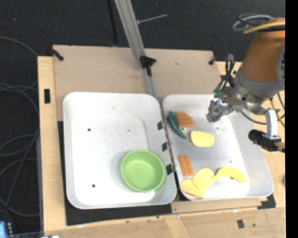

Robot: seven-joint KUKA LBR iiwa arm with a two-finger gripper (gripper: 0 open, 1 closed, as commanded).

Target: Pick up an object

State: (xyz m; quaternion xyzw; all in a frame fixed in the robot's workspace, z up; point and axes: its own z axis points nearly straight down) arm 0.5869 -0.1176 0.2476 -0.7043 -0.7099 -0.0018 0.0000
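Note:
My gripper hangs over the upper part of the right bin, to the right of an orange block and a dark green curved piece. A pale yellow oval lies just below and left of the gripper. Lower in that bin lie a small orange block, a yellow banana-like piece and pale yellow pieces at the front edge. Nothing shows between the fingers.
The left bin holds a green bowl near its front right corner. A slanted metal pole rises behind the bins. The arm's grey body and orange band stand over the right bin's far right side.

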